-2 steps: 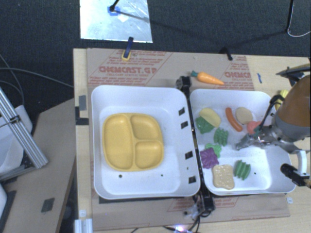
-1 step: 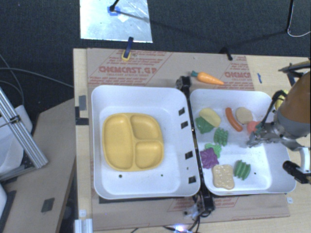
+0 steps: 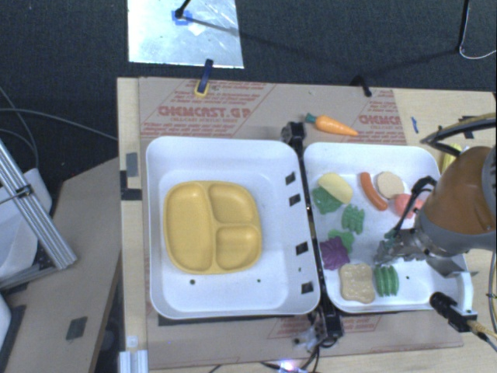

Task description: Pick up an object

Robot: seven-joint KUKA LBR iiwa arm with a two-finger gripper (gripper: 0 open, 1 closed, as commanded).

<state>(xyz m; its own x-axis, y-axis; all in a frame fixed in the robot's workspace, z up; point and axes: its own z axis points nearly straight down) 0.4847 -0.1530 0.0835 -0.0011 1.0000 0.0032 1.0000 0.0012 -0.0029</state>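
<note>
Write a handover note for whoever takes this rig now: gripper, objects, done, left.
Gripper: low in the right bin, among the toy food, just above the green pickle. Nothing visibly held.
Right bin: toast, purple piece, green pieces, yellow piece, sausage, round bun.
Left bin: yellow tray.
Carrot lies outside the bins.
Done: approach. Left: grasp and lift.

A cardboard-covered surface [image 3: 256, 103] carries two white bins: left bin [image 3: 225, 152], right bin [image 3: 373, 152]. A toy carrot [image 3: 332, 124] lies behind them.
</note>
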